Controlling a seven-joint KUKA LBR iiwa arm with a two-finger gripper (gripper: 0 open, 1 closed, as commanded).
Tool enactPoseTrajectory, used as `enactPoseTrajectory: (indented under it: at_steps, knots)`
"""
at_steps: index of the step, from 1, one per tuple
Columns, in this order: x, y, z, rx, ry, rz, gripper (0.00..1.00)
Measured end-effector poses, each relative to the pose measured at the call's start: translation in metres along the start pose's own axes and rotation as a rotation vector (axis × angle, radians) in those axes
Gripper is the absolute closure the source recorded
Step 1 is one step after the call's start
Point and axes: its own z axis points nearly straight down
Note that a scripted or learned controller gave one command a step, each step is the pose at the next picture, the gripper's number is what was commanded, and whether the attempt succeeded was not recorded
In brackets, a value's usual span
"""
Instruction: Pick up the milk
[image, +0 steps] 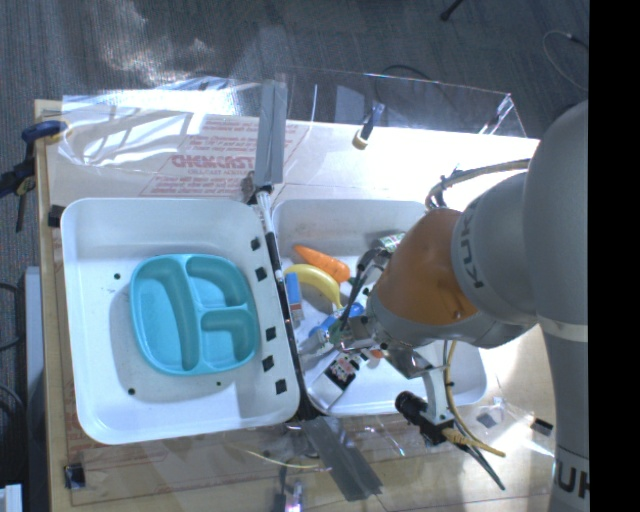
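The milk (341, 370) appears as a small white carton with dark and red print, lying in the right bin (330, 215) near its front wall and close to the divider between the bins. Its boxy shape is partly hidden by the arm, and its long axis seems to run diagonally, from front-left up toward back-right; which end is the top cannot be told.

Just above it, the gripper (345, 332) hangs under the orange band (425, 280), amid dark cables; whether it is open or closed cannot be told, and nothing is seen in its hold.

Behind lie a curved yellow banana (315, 283), a tapered carrot (322, 262) and a slim blue-and-white tube (293, 296), crowding the bin's left half.

The left bin (90, 225), smooth and white with rounded corners, holds a glossy blue divided tray (195, 312) with bare floor around it.
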Motion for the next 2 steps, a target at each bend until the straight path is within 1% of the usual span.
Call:
enactPoseTrajectory:
  at_steps: [1, 2]
  knots:
    - [0.002, 0.001, -0.009, 0.003, 0.005, -0.01, 1.0]
    - [0.076, 0.013, -0.097, 0.01, 0.014, -0.156, 1.0]
